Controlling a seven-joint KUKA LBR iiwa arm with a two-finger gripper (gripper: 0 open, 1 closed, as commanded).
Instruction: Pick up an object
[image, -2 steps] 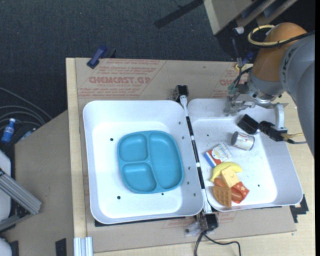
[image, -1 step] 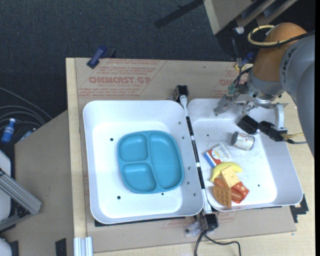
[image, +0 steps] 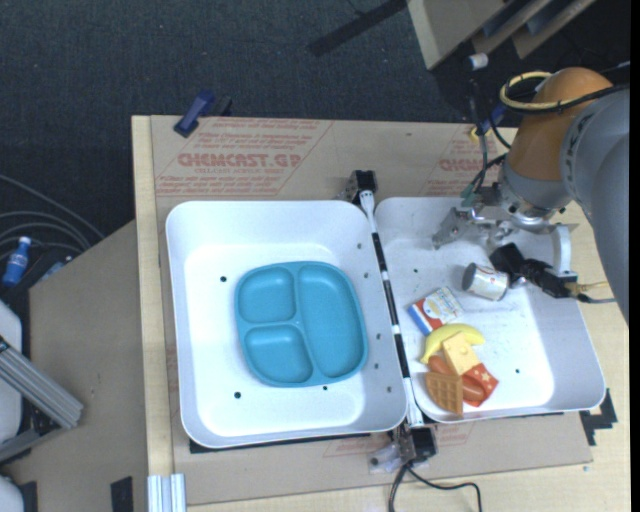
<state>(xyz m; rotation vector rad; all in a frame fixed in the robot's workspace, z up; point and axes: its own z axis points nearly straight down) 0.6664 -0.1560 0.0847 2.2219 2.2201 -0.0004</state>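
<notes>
Toy food pile (image: 455, 365) in right bin (image: 560, 370); hand (image: 478, 222) state unclear; cardboard-topped bench (image: 260, 160).

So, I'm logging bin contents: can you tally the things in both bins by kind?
Blue divided plate: 1
Silver can: 1
Red-white-blue packet: 1
Banana: 1
Cheese wedge: 1
Waffle: 1
Red piece: 1
Total: 7

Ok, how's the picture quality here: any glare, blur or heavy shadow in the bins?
Camera view: lighting is even and soft; the white bins are bright with faint shadows. The blue tray looks fairly crisp, the toy food pile softer. The hand is small and murky against the arm.
</notes>
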